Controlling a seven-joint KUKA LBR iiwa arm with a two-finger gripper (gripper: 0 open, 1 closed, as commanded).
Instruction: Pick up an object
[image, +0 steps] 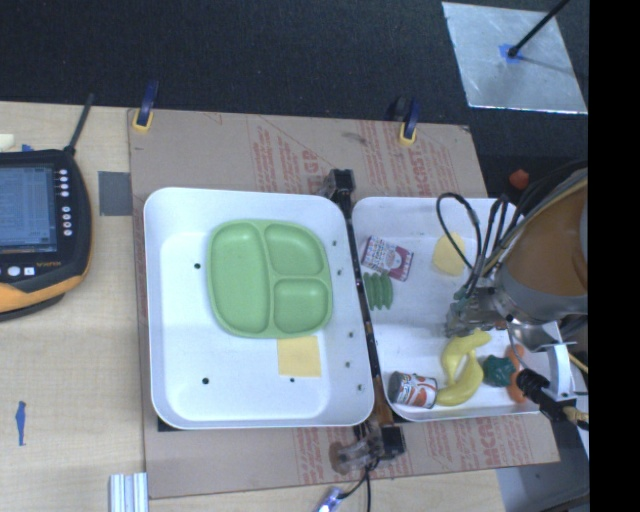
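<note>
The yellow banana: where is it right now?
In the camera view, the yellow banana lies in the right bin near its front edge, between the small can on its left and the green toy on its right.

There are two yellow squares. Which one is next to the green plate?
The yellow square in the left bin, just below the green plate. The other square lies in the right bin.

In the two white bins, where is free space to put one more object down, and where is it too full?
Left bin: bare floor left of the green divided plate, and along the front either side of the yellow square. Right bin: crowded at the front, where the banana, small can and gripper cluster.
</note>
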